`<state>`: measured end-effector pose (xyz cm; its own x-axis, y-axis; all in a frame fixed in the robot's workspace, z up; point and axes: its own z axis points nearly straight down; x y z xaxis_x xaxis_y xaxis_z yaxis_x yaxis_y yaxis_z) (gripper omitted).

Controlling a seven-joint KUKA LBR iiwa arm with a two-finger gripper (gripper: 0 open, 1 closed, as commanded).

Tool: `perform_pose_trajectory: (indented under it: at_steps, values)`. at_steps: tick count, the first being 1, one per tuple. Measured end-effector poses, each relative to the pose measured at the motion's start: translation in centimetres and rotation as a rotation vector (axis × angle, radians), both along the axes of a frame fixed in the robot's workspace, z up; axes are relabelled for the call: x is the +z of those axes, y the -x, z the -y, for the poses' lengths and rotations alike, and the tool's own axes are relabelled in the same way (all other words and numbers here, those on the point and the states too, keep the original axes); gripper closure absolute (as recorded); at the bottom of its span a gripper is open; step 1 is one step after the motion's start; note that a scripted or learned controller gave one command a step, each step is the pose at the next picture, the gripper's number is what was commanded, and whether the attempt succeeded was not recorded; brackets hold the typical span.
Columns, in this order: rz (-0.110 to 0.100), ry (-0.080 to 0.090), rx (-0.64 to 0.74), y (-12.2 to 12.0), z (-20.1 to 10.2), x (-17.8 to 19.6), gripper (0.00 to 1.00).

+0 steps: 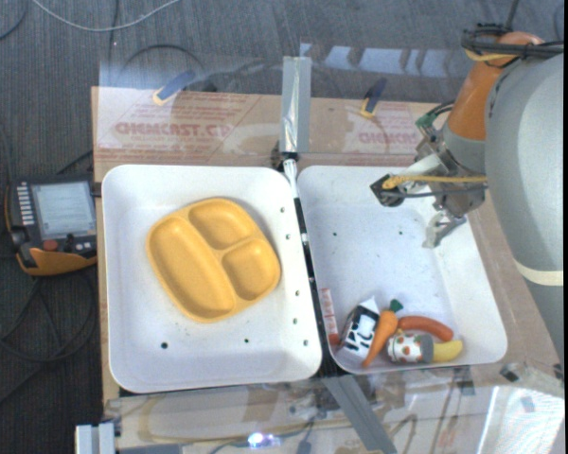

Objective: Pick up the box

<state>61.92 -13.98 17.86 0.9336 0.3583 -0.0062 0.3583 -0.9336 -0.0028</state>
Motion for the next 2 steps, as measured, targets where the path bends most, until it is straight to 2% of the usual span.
perform_pose_trajectory:
  at_steps: [1,2]
  values:
    - [0.002,0.004,-0.159,-3.32,4.38,-8.62,0.00]
    - [0.002,0.004,-0.159,-3.32,4.37,-8.63,0.00]
